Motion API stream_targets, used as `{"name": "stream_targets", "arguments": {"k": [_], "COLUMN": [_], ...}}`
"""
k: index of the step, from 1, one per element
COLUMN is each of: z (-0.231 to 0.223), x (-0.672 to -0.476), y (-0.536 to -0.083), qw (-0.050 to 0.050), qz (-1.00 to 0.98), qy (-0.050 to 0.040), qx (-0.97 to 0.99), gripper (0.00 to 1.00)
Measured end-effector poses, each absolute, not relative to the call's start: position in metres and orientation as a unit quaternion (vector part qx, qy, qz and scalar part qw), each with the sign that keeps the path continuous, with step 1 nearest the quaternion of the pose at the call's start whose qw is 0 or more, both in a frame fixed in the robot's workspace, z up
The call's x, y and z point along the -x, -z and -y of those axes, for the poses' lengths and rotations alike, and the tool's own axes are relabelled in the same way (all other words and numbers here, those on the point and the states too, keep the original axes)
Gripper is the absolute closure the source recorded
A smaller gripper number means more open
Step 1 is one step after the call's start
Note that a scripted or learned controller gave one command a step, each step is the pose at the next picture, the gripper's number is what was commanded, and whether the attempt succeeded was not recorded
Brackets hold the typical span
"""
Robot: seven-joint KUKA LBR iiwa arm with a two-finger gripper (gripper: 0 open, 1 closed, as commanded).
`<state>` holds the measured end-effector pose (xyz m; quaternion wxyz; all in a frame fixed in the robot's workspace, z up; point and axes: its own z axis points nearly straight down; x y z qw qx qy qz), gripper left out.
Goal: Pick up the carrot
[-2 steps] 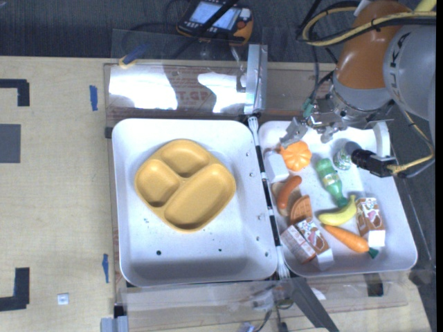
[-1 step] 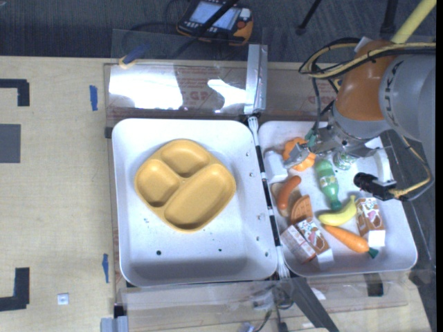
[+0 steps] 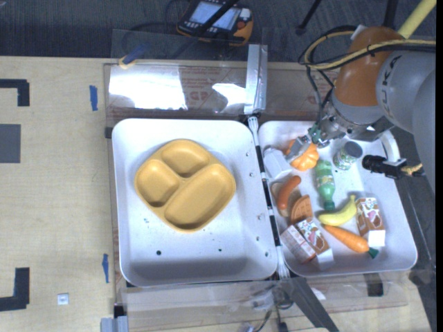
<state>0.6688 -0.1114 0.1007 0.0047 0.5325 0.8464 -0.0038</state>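
Carrot (image 3: 348, 238) lies in the right bin (image 3: 401, 254) beside a banana (image 3: 337, 214); the claw (image 3: 320, 135) hovers at the far end

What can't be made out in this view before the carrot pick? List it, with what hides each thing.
- Gripper: its fingers are too small and blurred against the right bin's clutter to judge.
- Carrot: its far end is partly covered by a small carton.
- Carton labels: print too small to read.
- Arm: cut off by the right edge of the camera view.
- Device beyond the bench: screen too blurred to read.
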Motion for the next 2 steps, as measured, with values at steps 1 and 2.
{"name": "stream_targets", "arguments": {"k": [1, 2], "z": [0.106, 0.079], "x": [-0.667, -0.667], "y": [-0.100, -0.185], "qw": [0.002, 0.002], "qz": [-0.848, -0.704], "qy": [0.0027, -0.0006], "qx": [-0.530, -0.710], "gripper": [1.00, 1.00]}}
